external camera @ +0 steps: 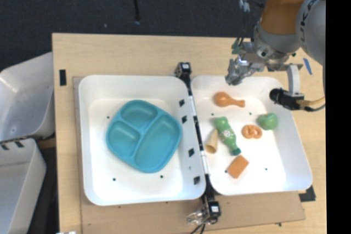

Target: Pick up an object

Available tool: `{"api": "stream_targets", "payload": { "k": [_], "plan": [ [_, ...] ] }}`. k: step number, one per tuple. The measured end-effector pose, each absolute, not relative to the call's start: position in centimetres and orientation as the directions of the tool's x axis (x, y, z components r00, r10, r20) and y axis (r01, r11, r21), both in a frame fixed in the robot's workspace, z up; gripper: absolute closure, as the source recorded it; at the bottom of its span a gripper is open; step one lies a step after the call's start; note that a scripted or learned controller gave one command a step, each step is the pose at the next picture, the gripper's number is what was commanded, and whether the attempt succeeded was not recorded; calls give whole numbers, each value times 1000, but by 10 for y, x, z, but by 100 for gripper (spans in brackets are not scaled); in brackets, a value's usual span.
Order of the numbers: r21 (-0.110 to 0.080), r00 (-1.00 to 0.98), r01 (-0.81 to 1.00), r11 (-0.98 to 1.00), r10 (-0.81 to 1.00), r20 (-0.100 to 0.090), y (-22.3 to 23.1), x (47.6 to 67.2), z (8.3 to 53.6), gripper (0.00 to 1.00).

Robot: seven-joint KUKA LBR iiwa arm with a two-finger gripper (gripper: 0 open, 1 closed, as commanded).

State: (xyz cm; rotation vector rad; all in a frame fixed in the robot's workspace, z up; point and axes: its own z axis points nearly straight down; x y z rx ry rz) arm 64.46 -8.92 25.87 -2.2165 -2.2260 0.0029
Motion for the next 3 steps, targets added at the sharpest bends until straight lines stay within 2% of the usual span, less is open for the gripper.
{"api": "stream_targets", "payload": {
  "k": [3],
  "plan": [
    [-2,-7,1000,7,1000,0,82,643,244,100]
  ]
}}
